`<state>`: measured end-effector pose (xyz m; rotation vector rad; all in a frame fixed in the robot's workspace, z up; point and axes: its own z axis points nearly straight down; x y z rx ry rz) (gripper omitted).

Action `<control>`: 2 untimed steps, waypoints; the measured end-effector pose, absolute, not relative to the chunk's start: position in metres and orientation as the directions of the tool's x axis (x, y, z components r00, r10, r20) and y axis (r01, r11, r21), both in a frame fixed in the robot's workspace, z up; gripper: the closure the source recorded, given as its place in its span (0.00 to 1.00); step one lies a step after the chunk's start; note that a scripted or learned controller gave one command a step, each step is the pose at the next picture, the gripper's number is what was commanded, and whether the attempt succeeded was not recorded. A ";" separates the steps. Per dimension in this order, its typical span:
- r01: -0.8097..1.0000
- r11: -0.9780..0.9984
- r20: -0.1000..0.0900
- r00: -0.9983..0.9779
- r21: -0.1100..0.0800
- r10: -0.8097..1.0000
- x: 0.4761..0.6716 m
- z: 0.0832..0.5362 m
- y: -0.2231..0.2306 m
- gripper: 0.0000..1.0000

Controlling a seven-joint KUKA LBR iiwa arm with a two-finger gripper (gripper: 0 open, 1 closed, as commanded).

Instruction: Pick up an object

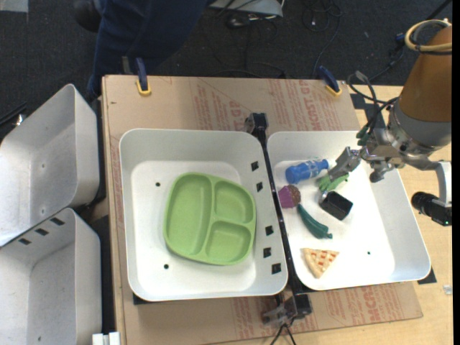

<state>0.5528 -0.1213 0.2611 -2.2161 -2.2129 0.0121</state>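
The right bin (399, 241) holds a blue bottle (305, 170) lying on its side, a purple round object (290, 195), a dark green tool (313, 222), a black block (336, 205) and a toy pizza slice (319, 260). My gripper (343, 167) reaches in from the right and hangs low over the bin's upper middle, just right of the blue bottle and above the black block. A small green piece (331, 184) lies right at the gripper's tip. From this angle I cannot make out whether anything is held.
A light green divided plate (210, 219) lies in the left bin (141, 192). A black divider (269, 192) runs between the bins. Two white trays (43, 192) stand off the bench at the left. Yellow clamps (144, 86) hold the board's far edge.
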 end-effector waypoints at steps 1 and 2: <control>1.000 0.001 0.000 -0.001 -0.001 1.000 0.555 0.267 -0.121 0.00; 1.000 0.000 0.001 0.000 -0.007 1.000 0.559 0.205 -0.116 0.00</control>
